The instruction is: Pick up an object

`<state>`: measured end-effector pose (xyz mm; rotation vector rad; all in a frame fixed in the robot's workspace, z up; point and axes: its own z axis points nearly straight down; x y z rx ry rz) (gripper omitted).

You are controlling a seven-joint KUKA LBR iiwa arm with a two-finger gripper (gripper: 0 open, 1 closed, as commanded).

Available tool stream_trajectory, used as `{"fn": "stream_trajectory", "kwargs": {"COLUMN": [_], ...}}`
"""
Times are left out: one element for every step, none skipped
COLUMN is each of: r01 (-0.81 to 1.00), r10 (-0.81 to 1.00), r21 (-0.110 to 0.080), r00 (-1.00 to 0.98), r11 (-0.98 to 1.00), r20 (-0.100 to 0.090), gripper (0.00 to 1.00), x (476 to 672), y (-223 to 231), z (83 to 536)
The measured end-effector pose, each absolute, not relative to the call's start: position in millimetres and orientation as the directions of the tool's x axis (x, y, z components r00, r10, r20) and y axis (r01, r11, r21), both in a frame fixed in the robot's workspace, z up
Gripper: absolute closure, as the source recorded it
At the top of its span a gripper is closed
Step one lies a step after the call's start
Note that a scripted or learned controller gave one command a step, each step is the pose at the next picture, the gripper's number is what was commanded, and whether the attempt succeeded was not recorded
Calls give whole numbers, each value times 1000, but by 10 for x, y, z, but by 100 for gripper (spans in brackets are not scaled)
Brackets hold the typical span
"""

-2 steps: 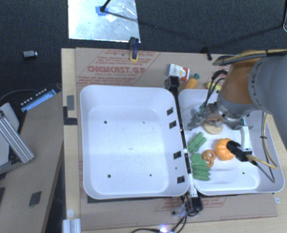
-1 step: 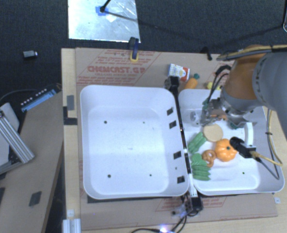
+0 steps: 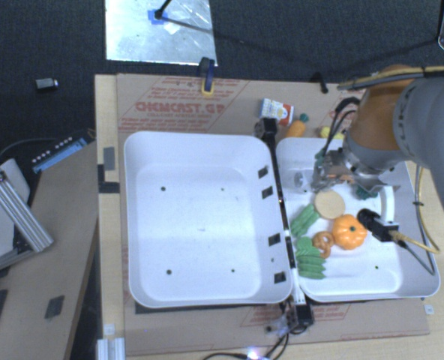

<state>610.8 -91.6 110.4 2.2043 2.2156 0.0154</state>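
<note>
Claw (image 3: 328, 172) low in right bin (image 3: 413, 276), near its back wall (grip state unclear). Pumpkin (image 3: 349, 232) just beside; left bin (image 3: 143, 223) wide open.

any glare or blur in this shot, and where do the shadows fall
Camera view: the metal sheet at the top catches bright glare; the white bins look evenly lit with soft shading along their walls; the arm at the right is large and slightly soft; the pumpkin and green beans are sharp enough to make out.
</note>
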Motion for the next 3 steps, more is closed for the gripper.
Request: {"fn": "stream_trajectory", "kwargs": {"r01": [1000,1000,1000], "r10": [1000,1000,1000], "r21": [21,3,2], "r00": [-6,-13,-7], "r11": [6,13,7], "r20": [-4,4,1], "gripper": [100,100,100], "x": [6118,5738,5880], "y": [-911,195,710], "z": [1217,1878,1845]}}
